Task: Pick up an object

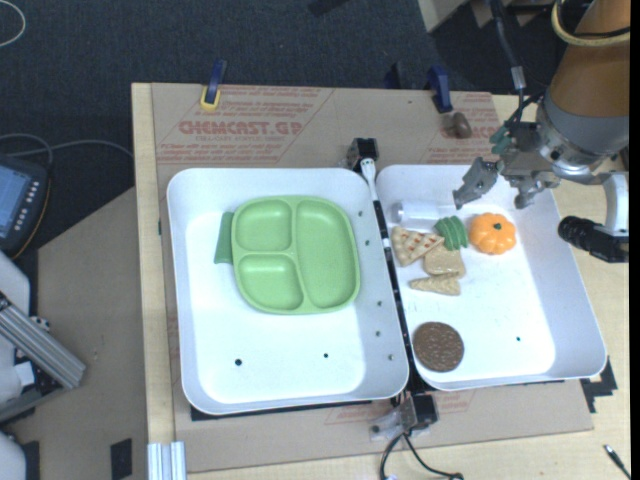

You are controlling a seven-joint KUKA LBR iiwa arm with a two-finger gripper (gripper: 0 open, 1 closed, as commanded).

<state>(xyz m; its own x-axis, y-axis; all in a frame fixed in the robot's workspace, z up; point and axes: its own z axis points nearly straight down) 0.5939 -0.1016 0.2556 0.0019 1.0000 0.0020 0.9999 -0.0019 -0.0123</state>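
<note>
At upper right of the frame the gripper hangs with fingers spread apart, holding nothing, just above the small orange pumpkin in the right bin (a green piece lies beside it); the left bin holds a green divided plate

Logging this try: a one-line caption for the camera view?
Claw open above the right bin, near a small orange pumpkin; green divided plate in the left bin.

We see the arm with an orange band above a grey wrist. Its gripper is dark grey metal with teal touches, and black cables trail past it.
</note>
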